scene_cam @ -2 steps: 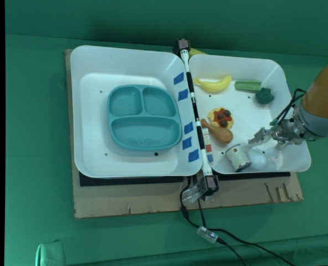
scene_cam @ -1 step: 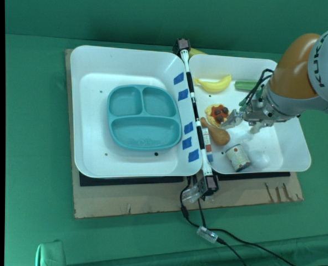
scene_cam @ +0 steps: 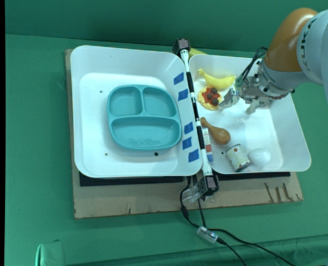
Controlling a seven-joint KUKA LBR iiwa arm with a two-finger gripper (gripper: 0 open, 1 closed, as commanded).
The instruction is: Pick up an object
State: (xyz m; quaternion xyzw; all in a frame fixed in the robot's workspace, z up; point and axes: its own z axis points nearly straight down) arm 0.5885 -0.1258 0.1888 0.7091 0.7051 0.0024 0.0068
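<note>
Near the front of the right bin point(scene_cam: 297, 148), a small can point(scene_cam: 237, 157) and a white egg point(scene_cam: 260, 157) were seen. Farther back, the gripper point(scene_cam: 240, 103) was held open over bare floor beside the little pizza point(scene_cam: 210, 98), with nothing pinched

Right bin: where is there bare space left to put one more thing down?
In the right bin, bare floor lies along its right side, between the egg and the rim, under the claw. The left strip is crowded: banana, small tart, chicken leg, can. The teal plate covers the left bin's middle.
</note>
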